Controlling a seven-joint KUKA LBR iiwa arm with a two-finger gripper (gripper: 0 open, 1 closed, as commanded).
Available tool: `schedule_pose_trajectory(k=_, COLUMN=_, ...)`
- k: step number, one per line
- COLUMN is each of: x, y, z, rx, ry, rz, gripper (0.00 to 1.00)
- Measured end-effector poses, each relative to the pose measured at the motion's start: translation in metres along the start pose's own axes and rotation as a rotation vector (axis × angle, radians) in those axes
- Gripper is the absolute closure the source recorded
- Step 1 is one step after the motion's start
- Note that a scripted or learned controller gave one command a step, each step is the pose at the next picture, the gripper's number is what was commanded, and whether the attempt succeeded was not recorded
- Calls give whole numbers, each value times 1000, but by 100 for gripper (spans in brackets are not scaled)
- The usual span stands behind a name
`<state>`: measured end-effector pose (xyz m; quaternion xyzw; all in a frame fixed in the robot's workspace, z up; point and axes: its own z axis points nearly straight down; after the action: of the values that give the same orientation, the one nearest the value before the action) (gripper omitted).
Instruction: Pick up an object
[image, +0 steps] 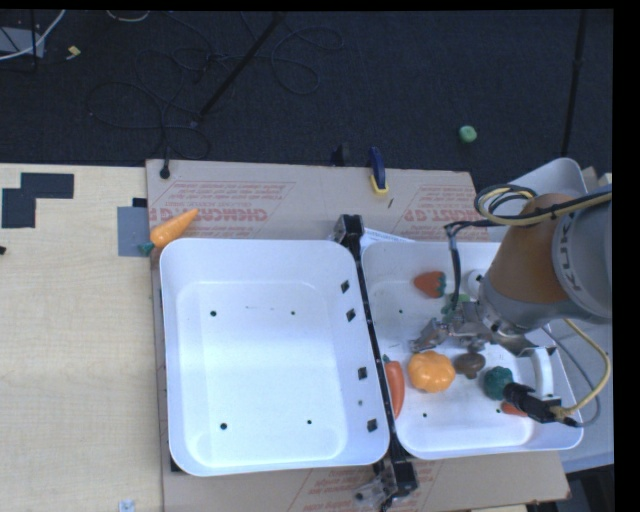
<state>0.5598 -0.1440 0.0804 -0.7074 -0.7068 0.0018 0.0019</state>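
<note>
End effector (440, 335): mine hung over the right bin (470, 440); grip state I couldn't tell.
Risk: the round orange fruit (432, 371) could have rolled away.

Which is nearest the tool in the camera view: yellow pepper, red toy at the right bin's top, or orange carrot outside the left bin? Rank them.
Measured from the tool in the right bin:
1. Yellow pepper, just below the tool, same bin.
2. Red toy, a little farther, up toward the bin's far wall.
3. Orange carrot, far left, on the cardboard beyond the left bin.
</note>
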Motion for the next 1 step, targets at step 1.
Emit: schedule_pose_trajectory(k=1, x=-52, y=63, z=-8, rx=-6, ry=3, rz=-5, gripper=0)
